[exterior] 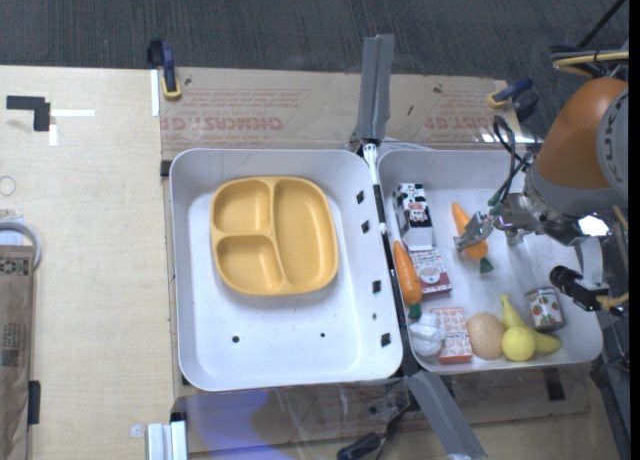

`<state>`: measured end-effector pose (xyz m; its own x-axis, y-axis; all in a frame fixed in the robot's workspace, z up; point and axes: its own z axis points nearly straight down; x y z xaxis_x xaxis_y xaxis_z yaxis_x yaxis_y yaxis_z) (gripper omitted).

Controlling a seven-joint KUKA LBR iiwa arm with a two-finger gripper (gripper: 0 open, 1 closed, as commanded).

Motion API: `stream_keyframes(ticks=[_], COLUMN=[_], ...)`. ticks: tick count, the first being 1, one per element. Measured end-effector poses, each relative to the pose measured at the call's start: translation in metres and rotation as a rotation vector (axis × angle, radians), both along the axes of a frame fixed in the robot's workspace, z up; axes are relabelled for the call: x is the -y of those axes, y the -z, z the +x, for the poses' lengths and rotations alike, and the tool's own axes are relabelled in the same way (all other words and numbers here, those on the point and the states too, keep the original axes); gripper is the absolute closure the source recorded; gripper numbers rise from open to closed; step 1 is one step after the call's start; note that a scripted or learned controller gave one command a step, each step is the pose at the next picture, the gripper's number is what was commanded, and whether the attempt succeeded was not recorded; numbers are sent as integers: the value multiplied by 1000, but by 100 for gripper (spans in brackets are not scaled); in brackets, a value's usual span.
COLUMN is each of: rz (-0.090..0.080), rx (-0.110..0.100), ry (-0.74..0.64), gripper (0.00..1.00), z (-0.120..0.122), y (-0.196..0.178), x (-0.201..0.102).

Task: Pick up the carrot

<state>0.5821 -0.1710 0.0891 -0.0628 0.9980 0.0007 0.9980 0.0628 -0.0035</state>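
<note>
Carrot (463, 222) in right bin (520, 163), hand (472, 239) at its lower end, grip state unclear. Approach step; next, close and lift.

Two shallow white bins look like smooth, slightly glossy plastic: the left bin (195, 278) and the right bin (500, 173). A yellow divided plate (273, 236) has a smooth, matt plastic look. The table (80, 248) is pale, matt wood. A brown cardboard sheet (260, 113) with red print lies behind the bins. One carrot (406, 274) looks like shiny orange plastic. The hand (474, 236) is dull grey metal. The arm's orange band (585, 133) has a soft sheen.
</note>
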Motion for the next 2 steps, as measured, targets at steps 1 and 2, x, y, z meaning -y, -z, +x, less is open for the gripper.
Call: stream_keyframes(ticks=[1,2], rz=[2,-2], rx=[-5,-1], ry=[3,257], gripper=[100,100], z=[-1,-8], y=[-6,-90], x=[1,-34])
